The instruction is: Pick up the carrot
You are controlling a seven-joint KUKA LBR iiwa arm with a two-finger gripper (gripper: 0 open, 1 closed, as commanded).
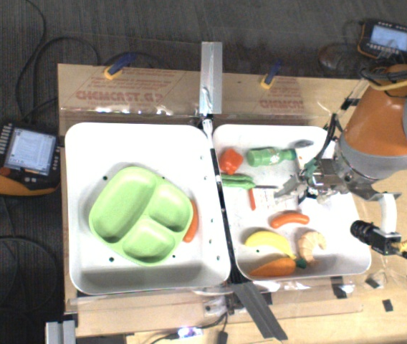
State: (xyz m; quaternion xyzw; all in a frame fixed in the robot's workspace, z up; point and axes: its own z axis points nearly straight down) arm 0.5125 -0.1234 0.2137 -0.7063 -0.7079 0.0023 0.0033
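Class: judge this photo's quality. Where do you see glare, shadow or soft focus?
Camera view: glare washes the right white bin's floor and the clear tape on the cardboard; a soft shadow lies under the green divided plate; the metal gripper looks blurred; the orange carrot is fairly sharp; the dark carpet is dim.

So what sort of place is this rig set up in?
Probably a robotics lab bench: two white bins clamped on a board, toy food such as the carrot, teach pendants beside it, and cables over grey carpet.
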